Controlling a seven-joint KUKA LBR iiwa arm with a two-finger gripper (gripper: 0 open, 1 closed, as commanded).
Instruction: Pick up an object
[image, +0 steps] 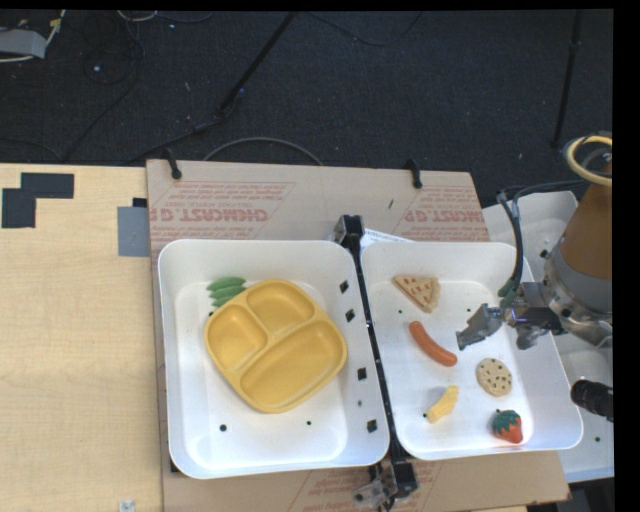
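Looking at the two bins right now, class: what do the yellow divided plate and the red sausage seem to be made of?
Yellow divided plate: probably moulded plastic, matte, one even colour with smooth rounded compartments. Red sausage: likely plastic or rubber toy food, slightly glossy and uniformly coloured; too small to be sure.

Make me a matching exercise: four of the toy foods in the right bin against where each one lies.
Things:
1. hot dog
2. strawberry
3. waffle wedge
4. cookie

Places:
A. far left part of the right bin
B. near right corner
C. middle of the bin, left of the gripper
D. just above the strawberry

Pairs: 1-C, 2-B, 3-A, 4-D
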